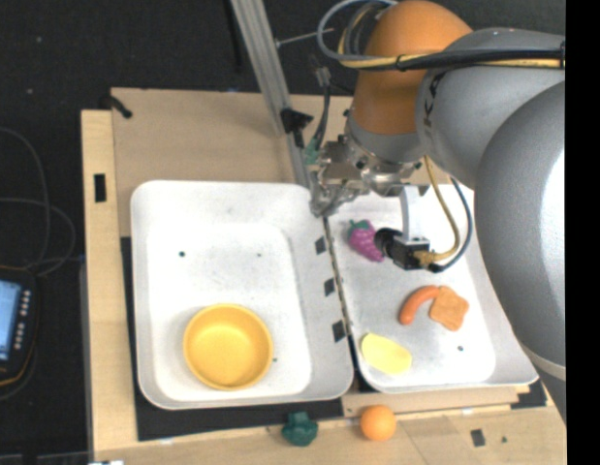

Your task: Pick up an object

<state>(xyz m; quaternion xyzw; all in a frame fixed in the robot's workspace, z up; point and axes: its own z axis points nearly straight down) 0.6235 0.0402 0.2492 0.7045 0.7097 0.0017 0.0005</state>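
Dark flooring surrounds a pale wooden bench (198,134) bearing two shallow white bins side by side. No brand, label or writing can be read anywhere. Inside the right bin (474,356), a small purple grape-like toy (365,239) with a green top lies near the bin's far left part. At five o'clock from it lie a curved orange sausage-like piece (415,303) and, touching it, an orange-brown chunk (450,309); a flat pale yellow piece (385,354) rests at six o'clock, near the bin's front left corner. The gripper (329,197) hangs at eleven o'clock from the purple toy, over the seam between the bins; whether it is released or clenched cannot be told, and nothing shows in its grasp. The left bin (222,231) holds a yellow bowl (228,346), upright. On the bench's front edge sit a green toy (300,429) and an orange ball (377,422).
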